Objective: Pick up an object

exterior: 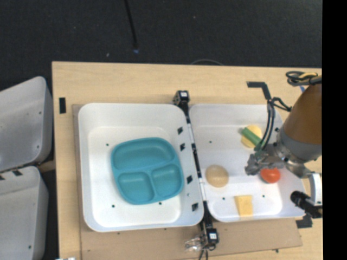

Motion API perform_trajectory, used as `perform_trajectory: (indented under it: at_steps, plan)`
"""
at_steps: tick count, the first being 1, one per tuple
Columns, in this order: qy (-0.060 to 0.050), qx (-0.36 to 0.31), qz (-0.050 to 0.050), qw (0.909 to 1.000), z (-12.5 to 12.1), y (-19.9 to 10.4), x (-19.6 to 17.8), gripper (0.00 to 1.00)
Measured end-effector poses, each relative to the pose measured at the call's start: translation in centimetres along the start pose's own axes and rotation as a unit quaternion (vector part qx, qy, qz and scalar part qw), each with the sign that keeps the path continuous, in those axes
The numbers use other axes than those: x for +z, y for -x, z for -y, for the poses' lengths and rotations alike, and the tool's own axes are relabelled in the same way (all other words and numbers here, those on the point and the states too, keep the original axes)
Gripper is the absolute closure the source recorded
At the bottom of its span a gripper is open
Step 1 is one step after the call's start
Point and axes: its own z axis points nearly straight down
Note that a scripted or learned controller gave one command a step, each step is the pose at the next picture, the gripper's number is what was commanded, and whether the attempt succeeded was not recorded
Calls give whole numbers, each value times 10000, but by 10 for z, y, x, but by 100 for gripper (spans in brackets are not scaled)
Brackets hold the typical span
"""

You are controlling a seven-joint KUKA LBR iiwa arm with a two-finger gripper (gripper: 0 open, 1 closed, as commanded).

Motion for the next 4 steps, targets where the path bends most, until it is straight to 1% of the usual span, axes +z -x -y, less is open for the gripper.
perform_trajectory:
  at_steps: [1, 2, 3, 4]
  plan:
    - [7, -58, 5, 10000, -2, 2, -43, 100]
    - [-7, -59, -1, 10000, -3, 3, -51, 100]
    - [2, -94, -4, 10000, -10, -41, -59, 100]
    - [-6, -95, -8, 10000, -24, -89, -70, 100]
